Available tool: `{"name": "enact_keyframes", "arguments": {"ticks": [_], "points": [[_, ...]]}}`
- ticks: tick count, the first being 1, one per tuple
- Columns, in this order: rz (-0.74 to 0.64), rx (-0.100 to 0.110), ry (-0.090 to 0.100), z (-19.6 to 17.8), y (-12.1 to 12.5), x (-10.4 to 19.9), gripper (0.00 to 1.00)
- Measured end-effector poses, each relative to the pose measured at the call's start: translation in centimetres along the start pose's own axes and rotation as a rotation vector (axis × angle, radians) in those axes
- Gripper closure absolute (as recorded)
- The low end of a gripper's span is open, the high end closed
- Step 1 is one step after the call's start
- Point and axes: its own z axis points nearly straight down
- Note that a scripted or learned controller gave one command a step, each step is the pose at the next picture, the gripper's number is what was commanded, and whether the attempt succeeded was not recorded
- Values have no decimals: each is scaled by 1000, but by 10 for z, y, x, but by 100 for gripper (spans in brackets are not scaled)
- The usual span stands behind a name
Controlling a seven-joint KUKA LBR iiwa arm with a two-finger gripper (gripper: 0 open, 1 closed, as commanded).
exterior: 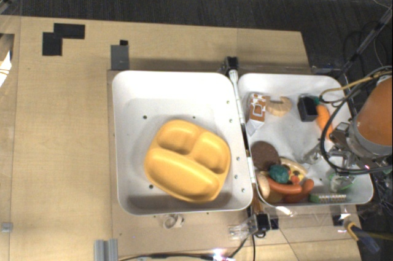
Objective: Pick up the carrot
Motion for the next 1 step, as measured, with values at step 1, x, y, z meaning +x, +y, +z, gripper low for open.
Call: {"name": "enact_keyframes", "arguments": {"ticks": [1], "points": [[-2,-2,2,0,-1,-1,0]]}}
